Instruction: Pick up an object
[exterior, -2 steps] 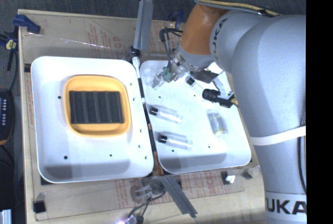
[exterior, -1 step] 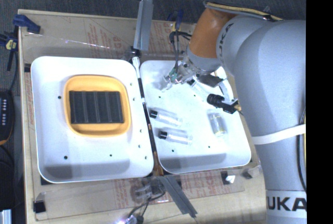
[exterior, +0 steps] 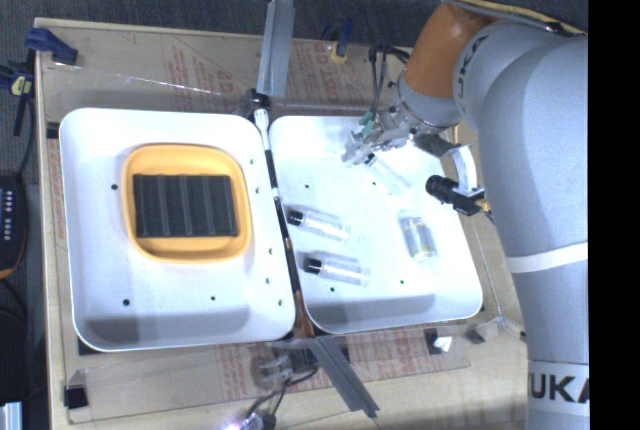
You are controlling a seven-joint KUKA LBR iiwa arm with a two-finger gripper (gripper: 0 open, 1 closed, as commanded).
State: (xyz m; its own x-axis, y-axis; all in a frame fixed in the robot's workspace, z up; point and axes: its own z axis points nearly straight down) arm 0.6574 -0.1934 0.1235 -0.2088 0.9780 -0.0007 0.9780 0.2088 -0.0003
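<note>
The claw (exterior: pixel 362 146) hangs over the far edge of the right bin (exterior: pixel 455 303), and whether it is spread or pinched cannot be told. Nearer in that bin lie two clear tubes with black caps (exterior: pixel 318 221) (exterior: pixel 338 268) toward its left wall and a clear vial (exterior: pixel 418 237) toward its right. The left bin (exterior: pixel 95 303) holds a yellow tray with a dark ribbed inset (exterior: pixel 186 203).

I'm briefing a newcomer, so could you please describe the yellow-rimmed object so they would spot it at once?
Look at the left white bin of the two. In its middle lies a yellow-rimmed tray with dark ribbed slots. Unlike the small clear tubes in the right bin, it is large, coloured and alone.
</note>
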